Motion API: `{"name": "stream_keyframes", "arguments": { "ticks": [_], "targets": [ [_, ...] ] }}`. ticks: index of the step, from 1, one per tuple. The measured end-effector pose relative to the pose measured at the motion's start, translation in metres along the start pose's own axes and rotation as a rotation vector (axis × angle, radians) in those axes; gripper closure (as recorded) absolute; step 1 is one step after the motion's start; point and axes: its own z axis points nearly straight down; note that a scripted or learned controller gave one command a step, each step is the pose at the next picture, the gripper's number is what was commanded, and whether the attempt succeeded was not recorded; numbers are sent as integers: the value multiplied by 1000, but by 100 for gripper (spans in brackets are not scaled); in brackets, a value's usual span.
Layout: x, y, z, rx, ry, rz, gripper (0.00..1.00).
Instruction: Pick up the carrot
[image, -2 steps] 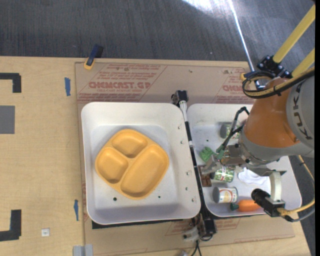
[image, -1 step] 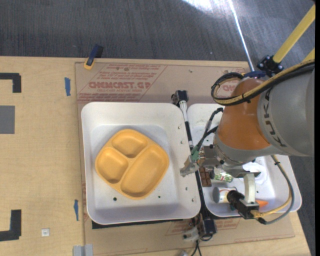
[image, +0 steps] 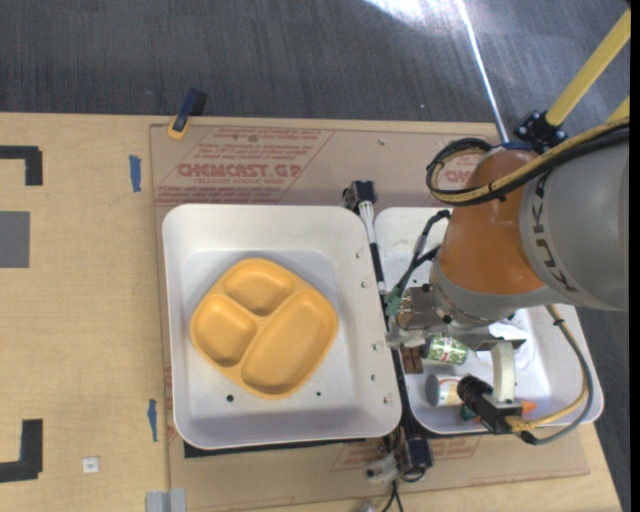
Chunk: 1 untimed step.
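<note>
Camera view has my arm (image: 540, 235) reaching in from the right and hanging low over the right bin (image: 570, 395), its orange band and wrist covering most of that bin's floor. The hand (image: 432, 338) is buried under the wrist among cables, and I cannot tell how it is set or whether anything is in it. A small orange tip (image: 527, 409) pokes out at the near side of the right bin, beside a dark piece; I take that for the carrot, though it is too small to be sure. The left bin (image: 190, 240) carries only a yellow divided plate (image: 264, 325). I judge this the approach step: next I would shift toward the near edge, over that orange tip, before descending.
</note>
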Motion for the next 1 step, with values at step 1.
{"name": "stream_keyframes", "arguments": {
  "ticks": [1],
  "targets": [
    [46,0,-34,2,-1,194,100]
  ]
}}
